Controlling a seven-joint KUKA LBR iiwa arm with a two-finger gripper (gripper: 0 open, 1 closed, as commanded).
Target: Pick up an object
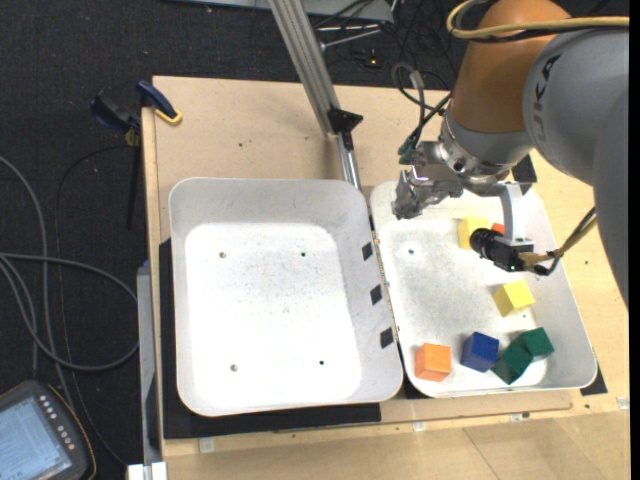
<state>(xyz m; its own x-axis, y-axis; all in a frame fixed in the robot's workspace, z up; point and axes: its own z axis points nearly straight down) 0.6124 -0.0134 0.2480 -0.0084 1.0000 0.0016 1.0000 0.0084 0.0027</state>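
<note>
Several small blocks lie in the right white bin (pixel 565 298). An orange block (pixel 433 361), a blue block (pixel 480 351) and two green blocks (pixel 537 342) (pixel 512 362) cluster along its near edge. One yellow block (pixel 514 296) sits mid-right. Another yellow block (pixel 469 231) is farther back, partly hidden by a black fitting (pixel 495 248) hanging from the wrist. My gripper (pixel 410 200) hovers over the bin's far left corner, well apart from every block and left of the rear yellow one. Nothing shows in its grasp.
The left white bin (pixel 180 268) lies beside the right one, their rims meeting at the middle. A slanted metal pole (pixel 305 53) comes down to the bins' far junction. A blue and yellow clamp (pixel 150 98) sits at the bench's far left corner.
</note>
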